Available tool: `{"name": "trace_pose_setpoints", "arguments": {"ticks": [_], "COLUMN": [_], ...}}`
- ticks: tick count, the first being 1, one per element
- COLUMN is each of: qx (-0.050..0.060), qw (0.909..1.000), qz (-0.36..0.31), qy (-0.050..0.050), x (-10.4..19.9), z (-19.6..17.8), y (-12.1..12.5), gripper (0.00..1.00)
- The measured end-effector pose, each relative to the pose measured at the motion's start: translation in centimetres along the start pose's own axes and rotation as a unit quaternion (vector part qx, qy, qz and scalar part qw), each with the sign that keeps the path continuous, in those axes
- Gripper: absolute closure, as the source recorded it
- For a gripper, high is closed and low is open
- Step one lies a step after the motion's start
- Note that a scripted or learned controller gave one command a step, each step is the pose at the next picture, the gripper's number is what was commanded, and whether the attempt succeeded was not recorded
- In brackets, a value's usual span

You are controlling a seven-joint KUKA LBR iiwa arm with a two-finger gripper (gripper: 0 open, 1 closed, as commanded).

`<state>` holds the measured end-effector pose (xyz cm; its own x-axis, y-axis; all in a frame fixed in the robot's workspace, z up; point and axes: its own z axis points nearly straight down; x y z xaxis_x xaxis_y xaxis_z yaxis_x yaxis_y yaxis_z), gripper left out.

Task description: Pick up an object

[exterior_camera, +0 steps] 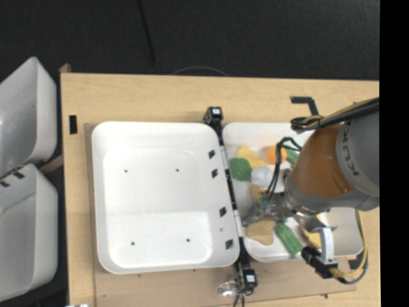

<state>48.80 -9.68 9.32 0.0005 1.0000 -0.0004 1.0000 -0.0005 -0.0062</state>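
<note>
Your pincer (267, 208) sits low in the right bin (345, 235), its grip state hidden under the wrist, so you cannot tell. Just below it lies the tan object (260, 233); a green stick (287, 238) lies beside that, its long axis running diagonally down-right.

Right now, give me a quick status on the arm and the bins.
Gripper down in right bin, over the pile. Nothing seen held. Tan piece, green piece close by. Arm covers much of that bin.
</note>
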Motion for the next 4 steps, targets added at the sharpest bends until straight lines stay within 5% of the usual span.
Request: {"name": "trace_pose_setpoints", "arguments": {"ticks": [1,2,3,4], "qx": [-0.003,-0.003,-0.005,-0.003], "qw": [1.0,1.0,1.0,1.0], "qz": [0.003,0.007,-0.001,0.0], "qy": [0.0,0.001,-0.001,-0.001], "x": [-1.1,-1.2,-2.9,-2.9], "z": [-0.7,-1.6,-5.9,-5.8], "y": [1.8,1.8,8.0,7.9], "gripper": [0.0,1.0,1.0,0.0]}}
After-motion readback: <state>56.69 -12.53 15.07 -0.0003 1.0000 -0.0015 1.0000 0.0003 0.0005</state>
